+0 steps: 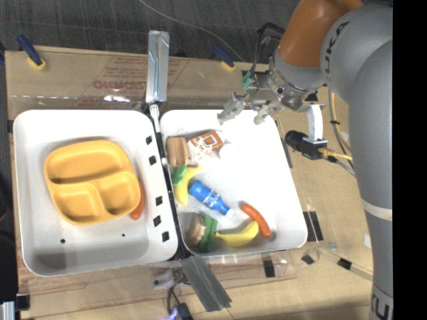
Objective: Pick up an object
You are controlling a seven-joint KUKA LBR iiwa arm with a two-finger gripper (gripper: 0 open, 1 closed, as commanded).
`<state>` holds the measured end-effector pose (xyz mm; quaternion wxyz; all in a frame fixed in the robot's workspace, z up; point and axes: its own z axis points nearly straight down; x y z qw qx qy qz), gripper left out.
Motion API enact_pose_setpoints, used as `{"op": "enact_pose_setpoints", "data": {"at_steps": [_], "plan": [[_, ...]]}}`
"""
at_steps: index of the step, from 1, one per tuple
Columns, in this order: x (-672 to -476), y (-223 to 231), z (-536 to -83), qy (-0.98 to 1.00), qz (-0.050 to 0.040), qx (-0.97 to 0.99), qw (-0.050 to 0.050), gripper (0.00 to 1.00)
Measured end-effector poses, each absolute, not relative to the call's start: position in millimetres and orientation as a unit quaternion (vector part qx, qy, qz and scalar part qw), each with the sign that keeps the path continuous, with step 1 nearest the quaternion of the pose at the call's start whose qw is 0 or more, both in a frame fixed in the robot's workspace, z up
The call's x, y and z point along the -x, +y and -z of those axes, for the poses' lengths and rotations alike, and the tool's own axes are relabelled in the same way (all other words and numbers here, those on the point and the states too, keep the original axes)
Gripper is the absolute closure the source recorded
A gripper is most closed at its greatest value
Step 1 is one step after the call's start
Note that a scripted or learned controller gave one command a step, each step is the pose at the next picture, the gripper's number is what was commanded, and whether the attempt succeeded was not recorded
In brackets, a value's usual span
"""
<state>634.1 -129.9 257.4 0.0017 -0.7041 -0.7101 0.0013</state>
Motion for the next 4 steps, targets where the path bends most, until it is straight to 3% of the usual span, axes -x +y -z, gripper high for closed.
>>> {"op": "enact_pose_setpoints", "data": {"at_steps": [1, 2, 3, 4], "plan": [[-654.6, -100, -149, -0.653, -0.0037, 0.757, 0.005, 0.0], [-641.7, -102, -109, -0.789, 0.0048, 0.614, -0.014, 0.0], [-665.2, -101, -108, -0.824, 0.0053, 0.566, -0.012, 0.0], [-628.8, -113, -111, -0.868, 0.0083, 0.495, -0.021, 0.0]]}}
